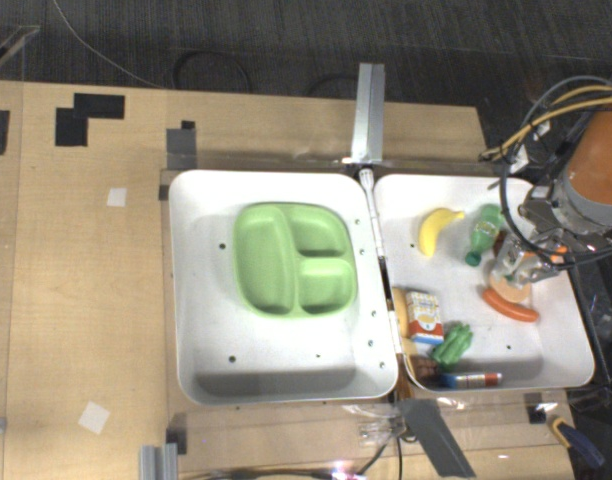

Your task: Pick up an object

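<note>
My gripper [510, 268] hangs over an orange sausage [510, 303]; its grip I cannot tell. Left bin [191, 268] holds a green tray [291, 258].

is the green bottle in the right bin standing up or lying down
Lying down. The green bottle rests on its side on the right bin floor, long axis slanting across it, between the banana and the gripper.

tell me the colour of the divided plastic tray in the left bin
Light green: the divided plastic tray, clearest in the camera view.
</note>
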### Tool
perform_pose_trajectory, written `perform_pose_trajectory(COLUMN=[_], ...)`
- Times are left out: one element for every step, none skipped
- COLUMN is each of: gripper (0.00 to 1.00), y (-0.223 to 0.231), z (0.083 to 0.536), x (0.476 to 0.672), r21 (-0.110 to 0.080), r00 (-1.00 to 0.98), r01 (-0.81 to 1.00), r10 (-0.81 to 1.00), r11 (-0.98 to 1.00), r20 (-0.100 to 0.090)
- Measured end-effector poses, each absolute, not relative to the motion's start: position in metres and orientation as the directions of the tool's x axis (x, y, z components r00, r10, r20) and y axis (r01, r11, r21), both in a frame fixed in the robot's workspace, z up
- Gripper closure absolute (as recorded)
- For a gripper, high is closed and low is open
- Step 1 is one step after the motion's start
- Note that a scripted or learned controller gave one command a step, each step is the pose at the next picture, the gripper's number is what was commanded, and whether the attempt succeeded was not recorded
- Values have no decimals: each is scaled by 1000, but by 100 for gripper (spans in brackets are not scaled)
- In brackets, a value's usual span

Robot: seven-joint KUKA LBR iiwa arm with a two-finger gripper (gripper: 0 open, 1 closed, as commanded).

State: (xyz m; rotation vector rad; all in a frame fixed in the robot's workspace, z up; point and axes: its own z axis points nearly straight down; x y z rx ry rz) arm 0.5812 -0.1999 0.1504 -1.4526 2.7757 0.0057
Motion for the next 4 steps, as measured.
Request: perform_pose_trajectory(gripper=[0,0,0,0], y=[-204,-186,-155,-142], z=[152,96,89,90], x=[581,607,621,579], r21=[-6,-20,-8,-10], r00=[-574,-646,-760,-824], r01=[-819,-763,-650,-566], r10=[-819,-764,-650,-566], r11=[574,646,760,824], r20=[-6,-10,-11,-13])
